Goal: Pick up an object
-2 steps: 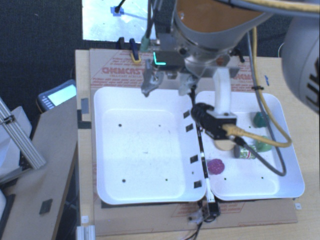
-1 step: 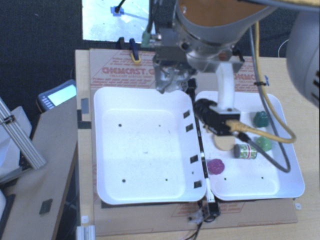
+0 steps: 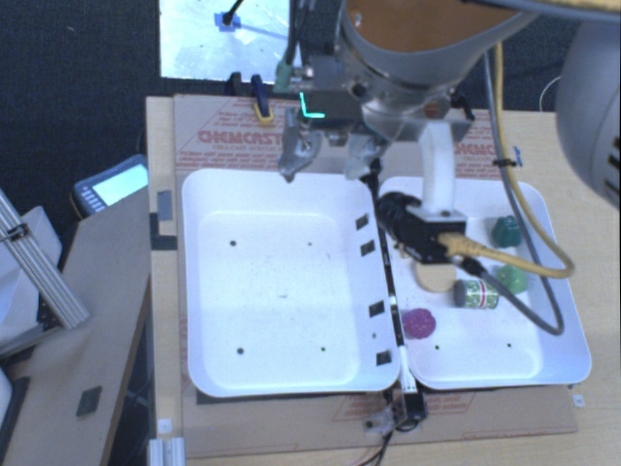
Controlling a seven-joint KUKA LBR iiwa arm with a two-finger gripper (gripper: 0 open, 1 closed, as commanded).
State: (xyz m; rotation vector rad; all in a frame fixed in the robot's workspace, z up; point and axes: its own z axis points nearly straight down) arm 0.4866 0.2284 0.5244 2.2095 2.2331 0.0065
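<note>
Camera view looks down on the desk (image 3: 161, 357), where the grey arm (image 3: 408, 27) with its orange band reaches in from 2 o'clock. Two shallow white bins sit side by side on the desk, the left bin (image 3: 281, 289) at 9 o'clock of the right bin (image 3: 485, 349), their inner walls touching. The tool (image 3: 328, 171) hangs over the far rim of the left bin, near the shared wall, its two fingers spread apart with nothing between them. Every loose thing lies in the right bin, well apart from the tool and between 4 and 5 o'clock of it. A tan disc (image 3: 434, 277) lies near the bin's middle, partly hidden by the robot's own gear. A small can (image 3: 475, 294) lies on its side just beside the disc at 4 o'clock. A teal lump (image 3: 506, 231) sits near the right wall, a green lump (image 3: 513, 280) at 6 o'clock of it, close to the can. A magenta piece (image 3: 419, 323) lies by the shared wall, at 6 o'clock of the disc.
</note>
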